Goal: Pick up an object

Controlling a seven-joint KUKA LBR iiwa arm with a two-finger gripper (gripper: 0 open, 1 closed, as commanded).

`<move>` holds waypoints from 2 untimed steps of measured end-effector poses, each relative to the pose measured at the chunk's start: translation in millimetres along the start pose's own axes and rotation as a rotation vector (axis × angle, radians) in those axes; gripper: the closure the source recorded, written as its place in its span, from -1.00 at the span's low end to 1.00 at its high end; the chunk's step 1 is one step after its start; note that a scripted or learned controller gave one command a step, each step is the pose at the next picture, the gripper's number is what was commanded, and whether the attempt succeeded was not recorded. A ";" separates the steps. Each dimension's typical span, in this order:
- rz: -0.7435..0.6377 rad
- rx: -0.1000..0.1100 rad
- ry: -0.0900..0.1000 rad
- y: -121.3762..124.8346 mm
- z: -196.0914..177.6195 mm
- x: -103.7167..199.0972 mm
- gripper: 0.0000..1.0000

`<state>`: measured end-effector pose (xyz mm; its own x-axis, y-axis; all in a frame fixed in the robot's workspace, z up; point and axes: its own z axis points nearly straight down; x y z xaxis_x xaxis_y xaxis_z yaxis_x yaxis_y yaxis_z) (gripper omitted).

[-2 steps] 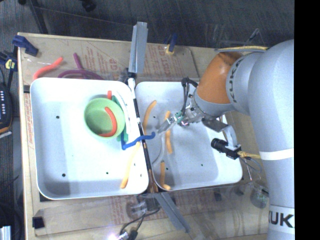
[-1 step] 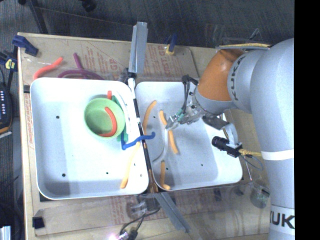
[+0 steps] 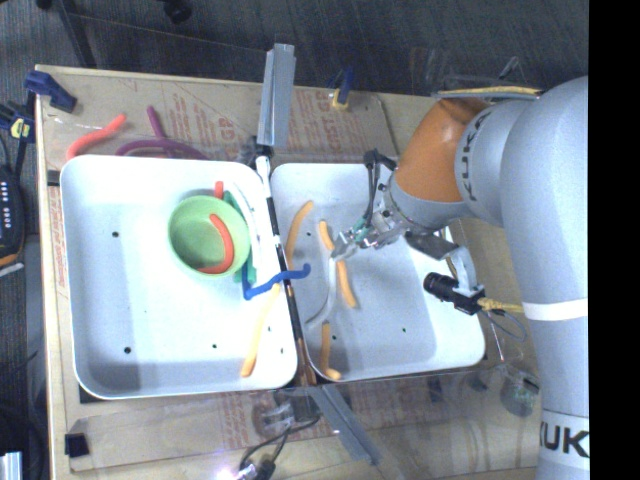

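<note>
My gripper [image 3: 350, 241] hangs low in the right bin [image 3: 400, 318], near its middle left, with the arm's orange band just behind it. Several orange sticks lie in this bin. A short one [image 3: 326, 236] is right beside the gripper's tip, and another [image 3: 346, 284] lies just below it. A longer curved stick [image 3: 298, 226] rests near the bin's left wall, and one more [image 3: 326, 351] lies at the front edge. Whether any stick is touched by the gripper is unclear.
The left bin [image 3: 130, 298] holds a green bowl [image 3: 208, 235] with a red piece [image 3: 222, 230] in it, a blue piece [image 3: 268, 281] by the dividing wall and an orange stick [image 3: 258, 336]. Red and purple cords [image 3: 95, 136] lie behind it.
</note>
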<state>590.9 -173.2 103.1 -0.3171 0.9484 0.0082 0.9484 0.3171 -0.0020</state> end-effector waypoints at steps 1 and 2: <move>0.012 -0.018 -0.025 -21.9 4.3 19.4 -1.00; 0.007 -0.017 -0.027 -21.7 -5.8 19.2 1.00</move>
<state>564.3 -161.9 109.1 -0.3103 0.9505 -0.0186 0.9504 0.3105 0.0146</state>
